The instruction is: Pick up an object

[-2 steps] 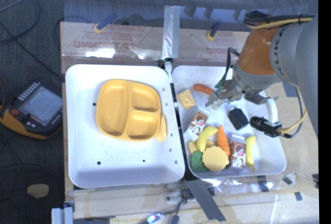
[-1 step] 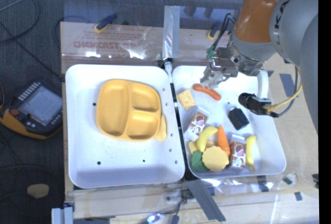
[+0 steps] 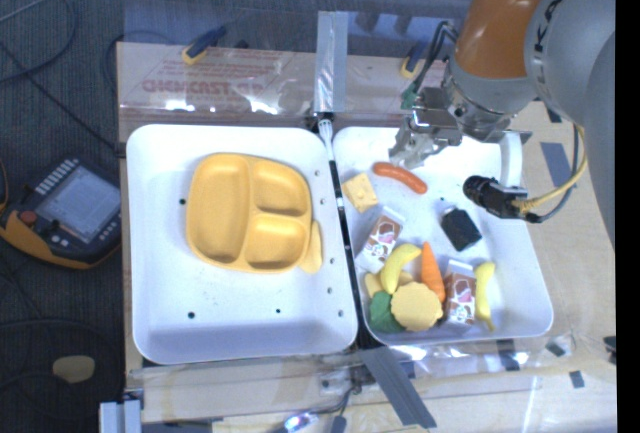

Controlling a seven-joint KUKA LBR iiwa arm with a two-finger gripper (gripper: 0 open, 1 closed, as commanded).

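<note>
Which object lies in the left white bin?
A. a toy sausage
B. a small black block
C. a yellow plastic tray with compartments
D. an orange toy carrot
C: the yellow plastic tray with compartments lies alone in the left white bin, while the orange toy carrot, the small black block and the toy sausage lie in the right white bin.

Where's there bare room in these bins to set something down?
Left bin: bare floor all around the yellow tray, widest along the near edge. Right bin: crowded near the front; a small gap between the sausage and black block.
</note>
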